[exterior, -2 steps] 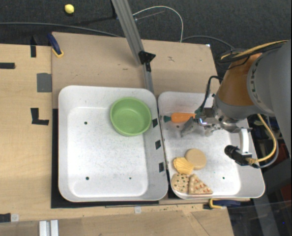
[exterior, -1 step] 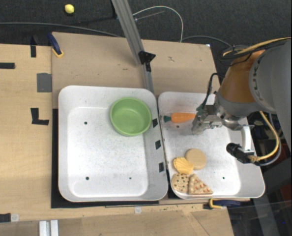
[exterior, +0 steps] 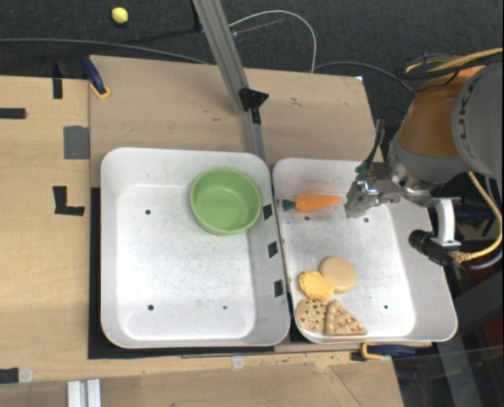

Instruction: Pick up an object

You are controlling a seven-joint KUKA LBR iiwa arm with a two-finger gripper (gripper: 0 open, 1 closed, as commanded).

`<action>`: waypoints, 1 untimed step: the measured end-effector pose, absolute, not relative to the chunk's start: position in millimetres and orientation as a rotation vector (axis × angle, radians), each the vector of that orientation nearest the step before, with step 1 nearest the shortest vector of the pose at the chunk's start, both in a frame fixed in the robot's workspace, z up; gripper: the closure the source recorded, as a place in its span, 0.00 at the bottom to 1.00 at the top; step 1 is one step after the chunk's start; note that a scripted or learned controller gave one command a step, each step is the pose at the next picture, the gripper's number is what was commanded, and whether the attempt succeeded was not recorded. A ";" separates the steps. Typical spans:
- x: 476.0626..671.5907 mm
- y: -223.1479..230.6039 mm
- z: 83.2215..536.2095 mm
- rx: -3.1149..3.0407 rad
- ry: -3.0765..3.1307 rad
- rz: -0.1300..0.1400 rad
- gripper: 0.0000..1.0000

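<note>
Nearest to the camera, in the front corner of the right shallow white plastic bin (exterior: 422,312), 4 small toy food pieces lie packed together: a round speckled cracker (exterior: 311,315), a triangular slice with red spots (exterior: 344,320), a yellow crinkled chip (exterior: 316,287) and a pale beige round biscuit (exterior: 338,274). They touch or overlap each other, so a grasp here can easily catch 2 pieces at once or push them against the bin wall. Farther back in the same bin lies the orange toy carrot with a green end (exterior: 314,203), flat and pointing sideways, near the divider between the 2 bins. The two-finger metal gripper (exterior: 362,197) hangs just beside the carrot's orange tip, low over the bin floor; I cannot tell if it is spread or pressed together, and nothing is visible between its parts. In my judgement the carrot is the likely target, and the risk is that the gripper comes down beside the tip and not around it, so the smooth round carrot rolls away toward the divider. The green round plastic bowl (exterior: 226,200) sits in the left white bin (exterior: 133,253), well apart.
</note>
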State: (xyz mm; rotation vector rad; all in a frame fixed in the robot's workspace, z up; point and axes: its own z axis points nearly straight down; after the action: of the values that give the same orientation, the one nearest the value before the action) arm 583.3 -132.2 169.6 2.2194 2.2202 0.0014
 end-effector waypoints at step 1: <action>578.3 -139.0 228.1 2.218 2.219 0.003 1.00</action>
State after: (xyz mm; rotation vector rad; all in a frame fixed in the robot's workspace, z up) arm 578.3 -139.0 228.1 2.2176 2.2189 0.0035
